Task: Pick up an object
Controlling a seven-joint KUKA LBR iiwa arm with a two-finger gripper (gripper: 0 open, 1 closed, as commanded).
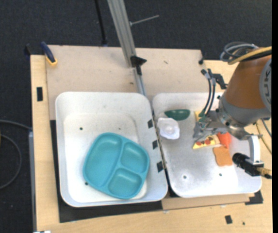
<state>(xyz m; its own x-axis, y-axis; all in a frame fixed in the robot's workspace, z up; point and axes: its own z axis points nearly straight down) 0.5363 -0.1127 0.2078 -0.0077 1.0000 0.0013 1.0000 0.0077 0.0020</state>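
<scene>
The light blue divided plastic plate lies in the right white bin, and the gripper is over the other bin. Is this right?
Not quite. The camera view shows the light blue divided plastic plate in the left white bin; the gripper is over the other bin, the right one.

no readable text, labels or numbers

**Hidden and unclear in the right bin**

The end effector (203, 130) is too blurred to read its fingers. The arm (248, 89) covers the right bin's (197, 183) far right corner. The yellow and red object (205, 142) beneath it is partly hidden, its kind unclear.
</scene>
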